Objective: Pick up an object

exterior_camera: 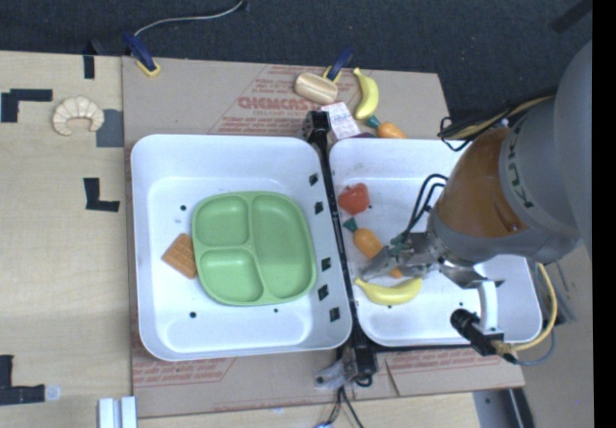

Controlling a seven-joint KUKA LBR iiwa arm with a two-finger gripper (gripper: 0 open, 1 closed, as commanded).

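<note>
In the right bin [500, 320] lie a yellow banana [390, 292], an orange carrot piece [368, 242] and a red fruit [354, 197]. My gripper [385, 261] reaches in from the right and hangs low over the bin's left part, just above the banana and right of the carrot piece. Its fingers [373, 271] point left and stand open, with nothing gripped between them. The grey arm and its orange band [481, 190] cover the right half of that bin.
The left bin [159, 166] holds a green divided plate [255, 248] with a brown wedge [180, 255] at its left side. Behind the bins lie a bread roll [315, 86], a second banana [366, 94] and a small white box [339, 118]. A croissant [77, 115] sits far left.
</note>
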